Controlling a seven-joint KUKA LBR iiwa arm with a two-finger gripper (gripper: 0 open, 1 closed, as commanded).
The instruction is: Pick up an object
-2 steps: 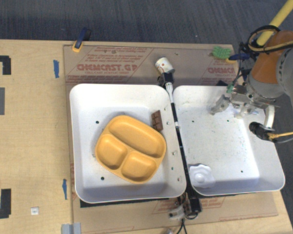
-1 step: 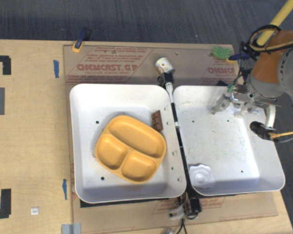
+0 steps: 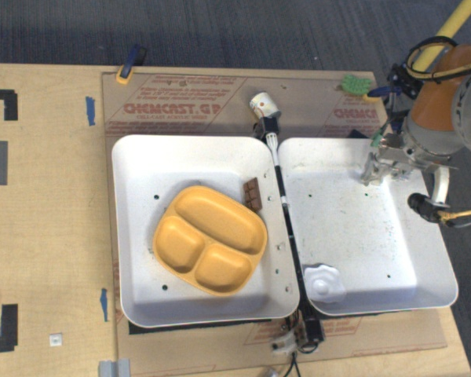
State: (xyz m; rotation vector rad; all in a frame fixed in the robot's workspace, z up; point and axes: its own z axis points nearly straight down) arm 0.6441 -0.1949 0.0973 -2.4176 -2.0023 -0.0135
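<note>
A yellow divided plate [image 3: 210, 238] lies tilted in the left bin [image 3: 133, 210]. A small brown block [image 3: 252, 194] rests just beyond the plate's far right edge, close to the wall between the bins. A small white, partly clear object [image 3: 323, 282] sits in the near left corner of the right bin [image 3: 408, 265]. My gripper [image 3: 381, 171] hangs over the far right part of the right bin, well away from all three objects. I see nothing in it.
A white-tipped black rod [image 3: 265, 116] lies along the far end of the divider between the bins. A green clip [image 3: 352, 84] and a blue-yellow clip [image 3: 130, 63] sit on the cardboard behind the bins. Cables [image 3: 436, 206] hang by the arm at the right.
</note>
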